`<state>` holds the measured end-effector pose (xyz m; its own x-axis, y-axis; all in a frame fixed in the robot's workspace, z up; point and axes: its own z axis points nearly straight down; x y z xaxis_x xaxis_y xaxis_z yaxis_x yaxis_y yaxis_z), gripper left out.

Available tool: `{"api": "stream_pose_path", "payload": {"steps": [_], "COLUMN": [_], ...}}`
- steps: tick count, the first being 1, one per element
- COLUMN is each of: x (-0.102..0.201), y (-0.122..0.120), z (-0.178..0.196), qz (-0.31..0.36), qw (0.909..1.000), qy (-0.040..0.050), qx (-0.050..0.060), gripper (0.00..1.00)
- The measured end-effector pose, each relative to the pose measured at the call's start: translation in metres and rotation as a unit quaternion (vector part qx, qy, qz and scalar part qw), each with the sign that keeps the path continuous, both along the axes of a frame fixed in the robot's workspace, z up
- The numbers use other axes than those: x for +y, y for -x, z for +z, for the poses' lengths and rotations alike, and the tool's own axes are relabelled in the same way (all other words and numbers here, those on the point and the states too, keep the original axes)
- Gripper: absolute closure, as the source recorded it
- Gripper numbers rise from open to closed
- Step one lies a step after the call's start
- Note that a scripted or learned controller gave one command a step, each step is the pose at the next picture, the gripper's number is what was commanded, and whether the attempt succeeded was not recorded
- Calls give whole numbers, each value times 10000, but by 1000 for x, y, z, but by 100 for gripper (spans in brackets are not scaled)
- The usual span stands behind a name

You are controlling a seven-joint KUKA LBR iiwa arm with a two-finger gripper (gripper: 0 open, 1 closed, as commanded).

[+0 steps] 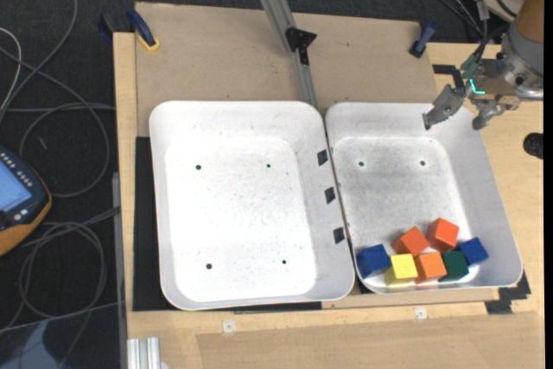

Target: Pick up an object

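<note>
On the desk [259, 39], the right bin [389, 173] holds a cluster of blocks [422, 255] in its near corner: two blue, two orange, a yellow, a green. The left bin [238, 203] sits beside it. The jaws [458, 111] hover spread apart with nothing between them above the right bin's far right rim; the arm is cut off by the frame.

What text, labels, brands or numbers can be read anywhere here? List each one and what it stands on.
None can be read.
The handheld device at the left edge has a lit blue screen, too blurred to read.
The coloured blocks, the two white bins and the pincer show no markings.
</note>
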<state>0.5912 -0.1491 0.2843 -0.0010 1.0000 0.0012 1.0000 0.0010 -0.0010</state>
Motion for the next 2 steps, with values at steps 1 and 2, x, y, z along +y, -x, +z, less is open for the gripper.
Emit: {"api": "stream_pose_path", "payload": {"steps": [1,2], "x": [-7,-4], "y": [4,2], "z": [-46,-109], "qz": [-7,-4], "qw": [10000,10000], "qy": [-2,-8], "qx": [25,35], "gripper": [0,0]}}
